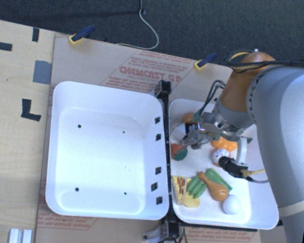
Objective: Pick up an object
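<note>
Gripper (197,135) hangs low in the right bin (258,212), can't tell its jaw state. Nearest grab is the carrot (179,151), just below-left, against the divider.

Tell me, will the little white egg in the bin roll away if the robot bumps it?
Probably yes. The white egg looks round and smooth, so a nudge would likely send it rolling. It may not go far, since the drumstick lies right beside it and the right bin's rim is close. Its smooth shell could also slip between the fingers of the gripper.
</note>
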### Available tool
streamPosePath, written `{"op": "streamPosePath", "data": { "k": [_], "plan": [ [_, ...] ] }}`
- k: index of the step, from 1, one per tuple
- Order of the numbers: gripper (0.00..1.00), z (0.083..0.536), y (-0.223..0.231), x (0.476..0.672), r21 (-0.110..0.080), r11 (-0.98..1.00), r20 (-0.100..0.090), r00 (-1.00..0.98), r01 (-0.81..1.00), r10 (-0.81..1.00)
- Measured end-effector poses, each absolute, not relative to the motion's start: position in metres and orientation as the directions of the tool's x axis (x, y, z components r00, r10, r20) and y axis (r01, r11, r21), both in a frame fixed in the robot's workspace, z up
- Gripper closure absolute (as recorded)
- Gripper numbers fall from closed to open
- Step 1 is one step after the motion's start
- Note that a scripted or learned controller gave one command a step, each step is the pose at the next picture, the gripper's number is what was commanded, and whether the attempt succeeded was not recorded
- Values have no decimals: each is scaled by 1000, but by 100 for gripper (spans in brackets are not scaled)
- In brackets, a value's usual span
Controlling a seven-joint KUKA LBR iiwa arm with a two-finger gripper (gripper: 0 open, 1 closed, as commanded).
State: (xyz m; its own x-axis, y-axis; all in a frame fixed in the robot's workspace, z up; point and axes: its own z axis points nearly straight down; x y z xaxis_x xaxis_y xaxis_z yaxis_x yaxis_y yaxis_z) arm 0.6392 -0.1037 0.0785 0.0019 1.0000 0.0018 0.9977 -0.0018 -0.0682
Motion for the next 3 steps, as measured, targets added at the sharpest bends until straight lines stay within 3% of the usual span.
{"op": "streamPosePath", "data": {
  "k": [2, 3],
  "plan": [
    [100, 90, -103, 637, -83, 2, 0, -2, 997, 1000],
    [100, 82, -104, 622, -10, 3, 0, -3, 1000, 1000]
  ]
}}
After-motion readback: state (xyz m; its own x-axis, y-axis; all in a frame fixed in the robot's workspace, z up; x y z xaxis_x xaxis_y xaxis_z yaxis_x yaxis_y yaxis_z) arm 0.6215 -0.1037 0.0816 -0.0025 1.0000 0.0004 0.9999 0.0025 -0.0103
